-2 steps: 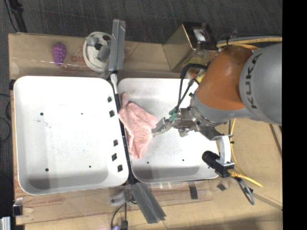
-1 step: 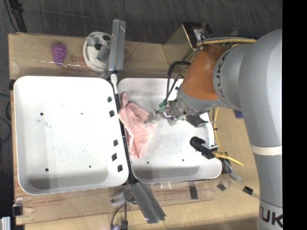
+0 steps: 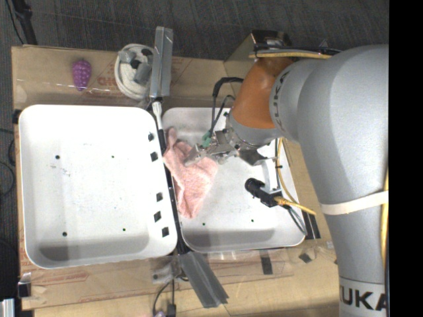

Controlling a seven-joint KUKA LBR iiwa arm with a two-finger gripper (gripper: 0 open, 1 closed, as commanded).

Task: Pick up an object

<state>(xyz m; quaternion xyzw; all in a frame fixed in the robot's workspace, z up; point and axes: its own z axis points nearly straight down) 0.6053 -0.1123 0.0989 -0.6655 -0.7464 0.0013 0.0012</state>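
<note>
A crumpled pink cloth [image 3: 190,176] lies against the left wall of the right bin [image 3: 231,233]. My gripper [image 3: 199,152] is low over the cloth's upper part, its metal tip touching or just above the fabric. The grey arm with its orange band [image 3: 259,101] comes in from the right and covers the bin's far right side. Whether any fabric is pinched in the gripper is hidden by the gripper body.
The left bin [image 3: 86,183] stands beside the right one, with a divider rail [image 3: 165,197] between them. Beyond the bins, on the cardboard, sit a purple object [image 3: 81,73] and a white round object [image 3: 134,70].
</note>
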